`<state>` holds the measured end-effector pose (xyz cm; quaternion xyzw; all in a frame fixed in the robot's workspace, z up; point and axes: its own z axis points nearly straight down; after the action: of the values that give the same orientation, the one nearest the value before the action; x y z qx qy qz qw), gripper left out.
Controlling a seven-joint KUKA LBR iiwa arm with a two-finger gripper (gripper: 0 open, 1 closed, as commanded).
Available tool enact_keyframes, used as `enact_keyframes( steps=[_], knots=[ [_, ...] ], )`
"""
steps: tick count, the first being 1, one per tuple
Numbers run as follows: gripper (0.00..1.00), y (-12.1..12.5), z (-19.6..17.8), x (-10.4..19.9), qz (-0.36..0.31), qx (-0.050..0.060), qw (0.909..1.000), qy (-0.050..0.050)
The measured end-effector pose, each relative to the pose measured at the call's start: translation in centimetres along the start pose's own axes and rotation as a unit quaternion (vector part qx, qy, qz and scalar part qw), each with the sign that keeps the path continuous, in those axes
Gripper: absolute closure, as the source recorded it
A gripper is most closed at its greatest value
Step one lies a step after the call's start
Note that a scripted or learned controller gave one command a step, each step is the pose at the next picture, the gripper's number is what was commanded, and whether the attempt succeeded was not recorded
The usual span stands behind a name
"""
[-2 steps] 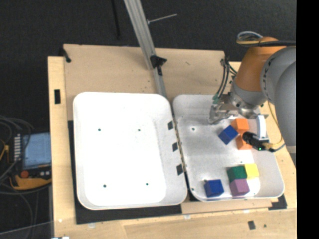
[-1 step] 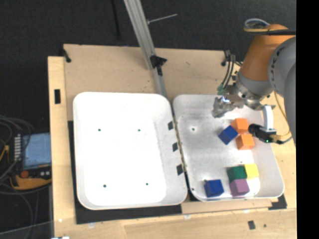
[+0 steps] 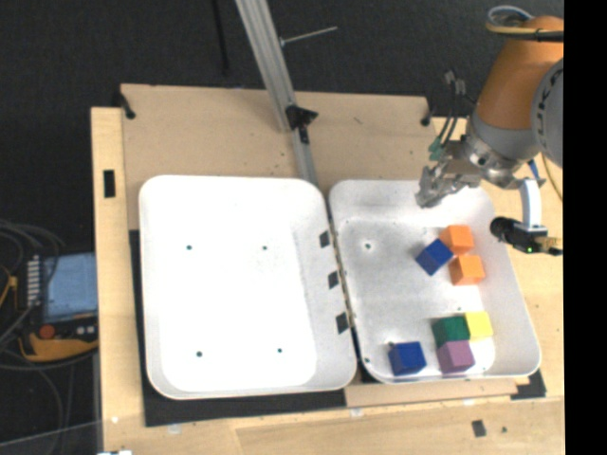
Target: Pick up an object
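The arm (image 3: 517,83) is running off the right edge, so its base is lying out of sight. The gripper (image 3: 434,193) is showing too small and blurred to read. The metal pole (image 3: 270,64) is passing out through the top edge. The cables (image 3: 28,254) are trailing off the left edge.

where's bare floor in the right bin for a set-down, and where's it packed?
Right bin: bare along its left half, between the divider edge and the upper blue cube, down to the lower blue cube. Crowded at right: two orange cubes, then green, yellow, purple. Gripper hangs at top.
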<state>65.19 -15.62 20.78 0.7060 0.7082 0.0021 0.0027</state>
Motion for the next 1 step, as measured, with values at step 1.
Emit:
enact_keyframes(
  steps=[1],
  knots=[
    [1.00,-2.18,0.42,4.33,-0.001,0.004,1.0000,0.000]
  ],
)
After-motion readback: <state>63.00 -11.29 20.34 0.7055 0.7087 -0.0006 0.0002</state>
